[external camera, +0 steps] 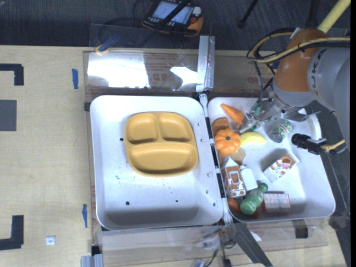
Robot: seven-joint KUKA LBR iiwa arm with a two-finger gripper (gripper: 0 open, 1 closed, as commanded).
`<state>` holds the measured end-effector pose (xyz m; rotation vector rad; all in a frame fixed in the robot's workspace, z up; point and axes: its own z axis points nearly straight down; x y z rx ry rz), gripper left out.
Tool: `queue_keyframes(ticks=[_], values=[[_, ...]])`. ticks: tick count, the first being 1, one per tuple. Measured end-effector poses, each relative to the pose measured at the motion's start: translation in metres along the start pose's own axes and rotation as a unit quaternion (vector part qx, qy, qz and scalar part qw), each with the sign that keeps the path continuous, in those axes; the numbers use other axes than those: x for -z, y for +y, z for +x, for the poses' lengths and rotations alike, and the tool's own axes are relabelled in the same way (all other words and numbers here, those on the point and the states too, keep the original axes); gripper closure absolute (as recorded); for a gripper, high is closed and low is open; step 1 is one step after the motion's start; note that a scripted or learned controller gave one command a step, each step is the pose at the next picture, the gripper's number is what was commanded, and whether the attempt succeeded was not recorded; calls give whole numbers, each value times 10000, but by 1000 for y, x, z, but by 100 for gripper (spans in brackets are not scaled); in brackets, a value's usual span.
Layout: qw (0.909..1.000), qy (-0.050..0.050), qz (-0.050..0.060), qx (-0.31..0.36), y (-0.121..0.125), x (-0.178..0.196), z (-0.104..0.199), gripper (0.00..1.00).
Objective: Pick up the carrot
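Carrot (232, 114) hemmed by pumpkin (228, 142), banana (253, 139), bin wall (207, 118).

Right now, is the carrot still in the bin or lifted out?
In the bin: the carrot lies in the right bin's top-left corner, beside the gripper.

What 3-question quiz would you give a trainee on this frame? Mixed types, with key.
1. True or false: the carrot lies in the left bin.
2. Which sits closest to the carrot? A) pumpkin B) tray C) green bottle
3. Fill in: the gripper is over the ___ bin.

Key: 1 false, the carrot is in the right bin. 2 A. 3 right.
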<state>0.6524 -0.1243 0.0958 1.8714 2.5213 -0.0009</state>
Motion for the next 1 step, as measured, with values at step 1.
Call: queue_keyframes(ticks=[1], values=[[9988,16,13,-486,-62,90,81,100]])
